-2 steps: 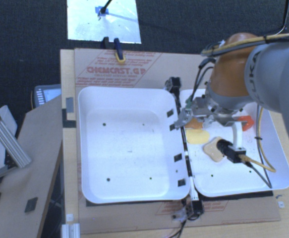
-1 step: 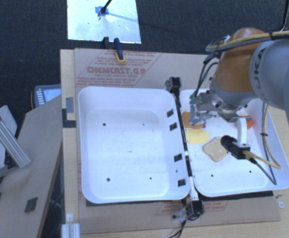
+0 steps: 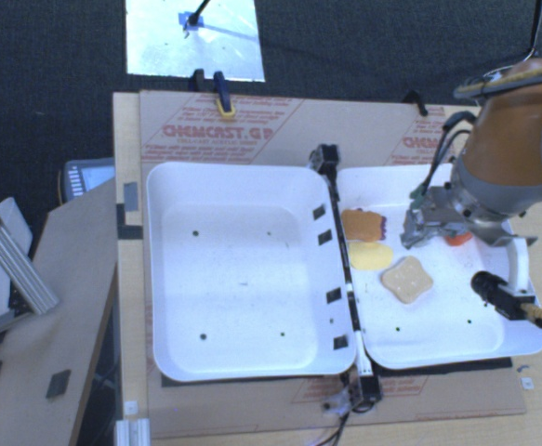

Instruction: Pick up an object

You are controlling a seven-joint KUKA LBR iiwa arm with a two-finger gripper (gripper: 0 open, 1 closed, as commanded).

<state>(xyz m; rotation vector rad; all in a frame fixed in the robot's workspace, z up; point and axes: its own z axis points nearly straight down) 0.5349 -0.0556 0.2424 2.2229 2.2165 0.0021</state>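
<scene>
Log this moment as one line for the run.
end effector: above right bin | objects: toast, yellow piece, brown piece | nothing lifted

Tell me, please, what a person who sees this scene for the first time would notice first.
The big grey and orange arm at the right stands out first, its gripper low over the right bin. Next come the food-like pieces there: a brown slice, a yellow piece and a tan toast shape. The left bin is beside it.

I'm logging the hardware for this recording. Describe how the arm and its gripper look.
The arm is a thick rounded body with a broad orange band over a grey section. Thin dark cables loop along its left side. Below sits a compact grey metal gripper. A black cylindrical fitting on a white bracket projects near the wrist.
</scene>
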